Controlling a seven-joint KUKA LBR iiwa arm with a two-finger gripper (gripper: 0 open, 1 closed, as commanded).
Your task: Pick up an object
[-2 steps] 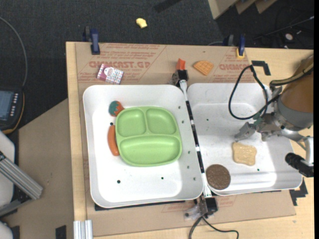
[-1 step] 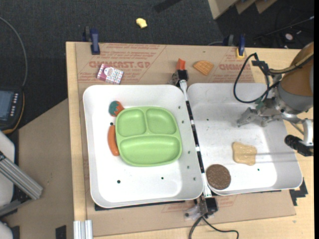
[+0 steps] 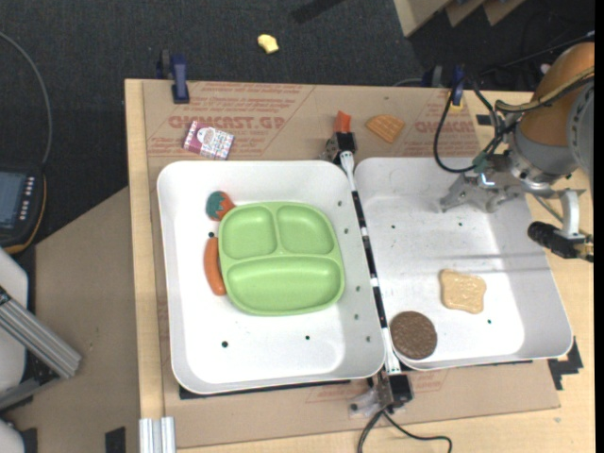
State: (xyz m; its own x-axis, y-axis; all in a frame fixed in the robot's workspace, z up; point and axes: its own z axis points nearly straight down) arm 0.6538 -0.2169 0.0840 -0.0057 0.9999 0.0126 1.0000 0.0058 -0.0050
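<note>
The arm (image 3: 557, 111) reaches in from the right, wrist bent down. The gripper (image 3: 475, 194) hangs low, empty.

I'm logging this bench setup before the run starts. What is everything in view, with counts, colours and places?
White bin: 2, white, side by side on the bench; left, right.
Divided plate: 1, green, three compartments, in the left bin.
Sausage-shaped toy: 1, orange, touching the plate's left edge.
Round toy: 1, teal and red, at the plate's upper left corner.
Toast slice: 1, tan, in the right bin.
Round patty: 1, dark brown, at the right bin's lower left corner.
Cracker: 1, orange, on the bench behind the bins.
Small packet: 1, pink and white, on the bench behind the left bin.
Yellow scrap: 1, on the dark floor.
Arm: 1, grey and orange, over the right bin's far right corner.
</note>
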